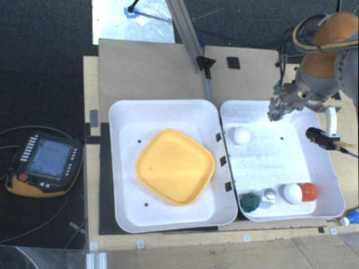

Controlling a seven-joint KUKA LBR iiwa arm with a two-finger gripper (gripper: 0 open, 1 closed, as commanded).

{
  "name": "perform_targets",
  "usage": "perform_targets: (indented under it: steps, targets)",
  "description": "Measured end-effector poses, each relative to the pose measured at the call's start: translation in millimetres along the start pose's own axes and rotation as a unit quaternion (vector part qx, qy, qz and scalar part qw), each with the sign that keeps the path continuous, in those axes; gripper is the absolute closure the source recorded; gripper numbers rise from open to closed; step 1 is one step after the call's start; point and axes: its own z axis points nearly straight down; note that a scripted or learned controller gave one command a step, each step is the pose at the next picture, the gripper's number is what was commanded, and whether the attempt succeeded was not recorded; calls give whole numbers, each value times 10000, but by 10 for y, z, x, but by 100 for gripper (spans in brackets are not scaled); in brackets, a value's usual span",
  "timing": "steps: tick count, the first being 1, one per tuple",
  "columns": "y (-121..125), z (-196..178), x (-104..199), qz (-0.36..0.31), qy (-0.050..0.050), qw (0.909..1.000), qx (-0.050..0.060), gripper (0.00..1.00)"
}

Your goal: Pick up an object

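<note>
The gripper is hanging over the right bin's far edge — I cannot tell its state. The white ball is sitting nearby — it may be rolling away if bumped.

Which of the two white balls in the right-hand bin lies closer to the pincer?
The white ball lying alone near the bin's upper left, closer to the pincer. The other white ball touches the orange ball along the bottom edge.

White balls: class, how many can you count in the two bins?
2. One white ball lies near the right bin's upper left; another white ball sits along its near edge, touching a red ball.
</note>
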Motion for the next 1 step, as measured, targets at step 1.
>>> perform_targets:
  steps: [1]
  targets:
    - [-72,-477,-20,2,0,10000,0,100]
